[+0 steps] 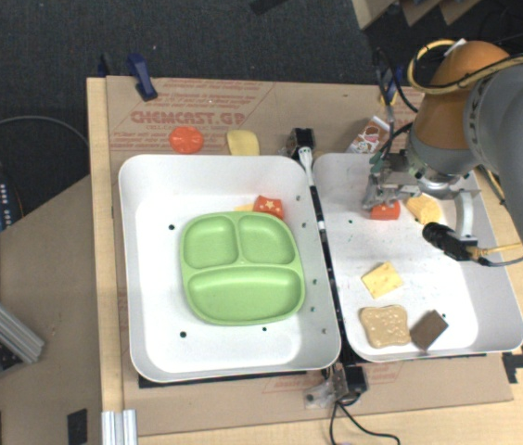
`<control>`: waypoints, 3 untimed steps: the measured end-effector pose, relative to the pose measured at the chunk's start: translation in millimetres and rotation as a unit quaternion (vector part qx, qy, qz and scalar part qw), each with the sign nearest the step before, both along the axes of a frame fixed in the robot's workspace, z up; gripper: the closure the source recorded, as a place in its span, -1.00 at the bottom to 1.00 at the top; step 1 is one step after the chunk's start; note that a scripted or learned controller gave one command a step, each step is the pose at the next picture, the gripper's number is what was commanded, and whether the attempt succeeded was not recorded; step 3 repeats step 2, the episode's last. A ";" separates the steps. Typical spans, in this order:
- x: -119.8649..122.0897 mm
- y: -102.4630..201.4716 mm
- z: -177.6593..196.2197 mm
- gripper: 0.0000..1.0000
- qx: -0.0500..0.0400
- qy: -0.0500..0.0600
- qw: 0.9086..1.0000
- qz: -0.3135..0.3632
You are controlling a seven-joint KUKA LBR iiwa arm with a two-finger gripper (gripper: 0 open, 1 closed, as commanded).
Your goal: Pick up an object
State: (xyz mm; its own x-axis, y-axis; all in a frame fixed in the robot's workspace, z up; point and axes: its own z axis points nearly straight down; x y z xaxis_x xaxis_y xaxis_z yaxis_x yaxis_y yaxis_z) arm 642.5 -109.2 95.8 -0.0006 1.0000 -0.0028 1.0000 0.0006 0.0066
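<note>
The gripper (pixel 387 196) is low in the right bin (pixel 493 327), its fingers set around a red piece (pixel 386 210) near the bin's far edge, closed or nearly so on it. Cheese (pixel 381 279), a cracker (pixel 384 325) and a brown block (pixel 428 328) lie nearer the camera; a green tray (pixel 241 269) sits in the left bin (pixel 141 248).
</note>
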 end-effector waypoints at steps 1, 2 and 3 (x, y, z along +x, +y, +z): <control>-72.9 43.9 94.8 1.00 0.003 0.002 1.000 0.001; -126.5 59.2 139.3 1.00 0.002 0.004 1.000 0.000; -126.5 59.2 139.3 1.00 0.002 0.004 1.000 0.000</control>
